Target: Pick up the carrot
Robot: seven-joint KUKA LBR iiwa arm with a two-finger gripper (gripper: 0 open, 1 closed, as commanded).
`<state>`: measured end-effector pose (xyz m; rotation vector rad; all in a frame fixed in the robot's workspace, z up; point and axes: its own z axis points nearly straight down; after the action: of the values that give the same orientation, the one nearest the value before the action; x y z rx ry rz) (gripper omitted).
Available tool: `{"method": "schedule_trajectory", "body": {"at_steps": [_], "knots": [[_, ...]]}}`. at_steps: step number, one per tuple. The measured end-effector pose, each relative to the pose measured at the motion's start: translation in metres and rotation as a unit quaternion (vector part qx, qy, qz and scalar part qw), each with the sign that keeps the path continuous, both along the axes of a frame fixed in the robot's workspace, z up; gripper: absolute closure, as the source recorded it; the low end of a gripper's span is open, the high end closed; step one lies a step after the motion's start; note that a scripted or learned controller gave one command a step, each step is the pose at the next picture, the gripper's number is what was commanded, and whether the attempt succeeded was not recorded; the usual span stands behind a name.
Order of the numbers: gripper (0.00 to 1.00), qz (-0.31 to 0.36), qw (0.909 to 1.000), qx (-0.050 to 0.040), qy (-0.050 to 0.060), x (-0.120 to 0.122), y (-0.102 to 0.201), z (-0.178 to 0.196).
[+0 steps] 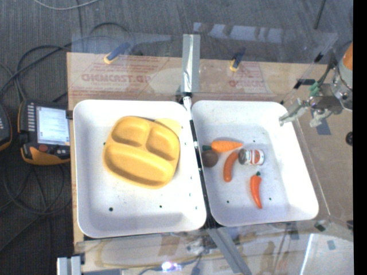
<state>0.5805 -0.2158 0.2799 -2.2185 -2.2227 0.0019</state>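
Arm enters at the upper right of the camera view, only its wrist end in frame; a sliver of the orange band shows at the edge. The gripper [304,110] sits over the upper right corner of the right bin [298,208], at or just outside the rim, angled across toward the bin's interior. Metal parts stick out from it leftward, one pale piece reaching over the bin's corner. Whether the hand is released or clenched cannot be told from this slant. Nothing shows between its tips.

The carrot [227,145] lies down-left of the gripper, well apart from it, in the upper left part of the right bin. It rests flat, roughly crosswise, thick end with a green tip pointing away from the hand toward the divider between the bins. A dark brown round item [210,158] lies just below that green end, touching or nearly so.

Between carrot and hand, but lower, a small can [251,156] with a red and white label lies on its side. An orange sausage-shaped piece [229,167] lies tilted just beyond the can from the hand's side, its upper end near the carrot. A red-orange pepper [256,191] with a green stem lies below the can, nearly straight under the gripper's reach but far down the bin.

Farther still from the hand, the left bin [92,211] holds a yellow divided tray [142,150], turned upside down. A handheld controller [46,132] with a lit screen sits past the left bin's far edge.
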Motion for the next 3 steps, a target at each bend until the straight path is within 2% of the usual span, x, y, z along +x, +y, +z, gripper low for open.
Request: {"method": "schedule_trajectory", "body": {"at_steps": [1, 2, 3], "knots": [[0.00, 0.083, 0.9965, 0.0009, 0.000, -0.004, 0.049, -0.124], [0.00, 0.118, 0.9930, -0.0034, -0.006, 0.024, 0.086, -0.190], [1.00, 0.118, 0.9930, -0.0013, -0.008, 0.025, 0.087, -0.179]]}}
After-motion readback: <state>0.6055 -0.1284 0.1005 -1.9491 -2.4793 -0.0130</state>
